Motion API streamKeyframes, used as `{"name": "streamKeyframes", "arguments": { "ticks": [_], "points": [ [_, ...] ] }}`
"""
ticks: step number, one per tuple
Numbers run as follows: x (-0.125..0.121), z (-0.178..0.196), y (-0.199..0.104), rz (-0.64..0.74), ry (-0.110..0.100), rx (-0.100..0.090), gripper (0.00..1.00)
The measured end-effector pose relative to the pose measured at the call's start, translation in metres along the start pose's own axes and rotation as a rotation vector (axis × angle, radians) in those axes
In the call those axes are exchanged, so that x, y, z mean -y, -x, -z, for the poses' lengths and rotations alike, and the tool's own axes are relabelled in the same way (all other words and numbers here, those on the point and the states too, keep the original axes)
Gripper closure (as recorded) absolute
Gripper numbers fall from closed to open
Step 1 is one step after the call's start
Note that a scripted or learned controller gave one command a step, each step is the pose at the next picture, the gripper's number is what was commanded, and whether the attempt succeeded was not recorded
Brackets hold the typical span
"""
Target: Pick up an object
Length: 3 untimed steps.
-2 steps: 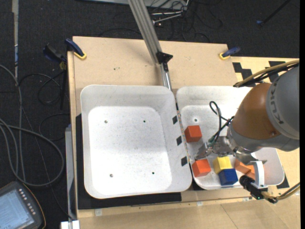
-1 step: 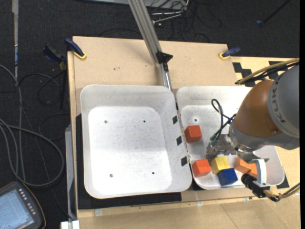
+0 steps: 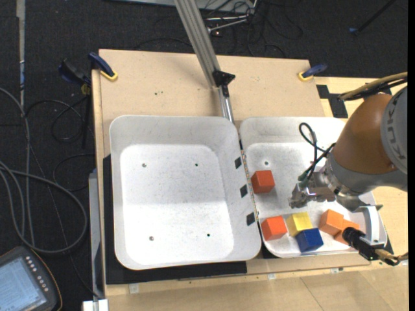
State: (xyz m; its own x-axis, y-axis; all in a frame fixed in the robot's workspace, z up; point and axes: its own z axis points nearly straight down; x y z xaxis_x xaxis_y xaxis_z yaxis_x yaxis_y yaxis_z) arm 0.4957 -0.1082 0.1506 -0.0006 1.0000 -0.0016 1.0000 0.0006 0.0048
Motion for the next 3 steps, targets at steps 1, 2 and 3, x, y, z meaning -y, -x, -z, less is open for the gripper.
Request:
{"name": "streamKeyframes", "arguments": {
  "ticks": [1,2,3],
  "points": [
    [-0.002,0.063,0.0,0.002,0.003,0.0,1.0],
    [-0.003,0.072,0.0,0.001,-0.003,-0.001,1.0],
    [-0.01,0.064,-0.055,0.007,-0.005,-0.004,1.0]
  ]
}}
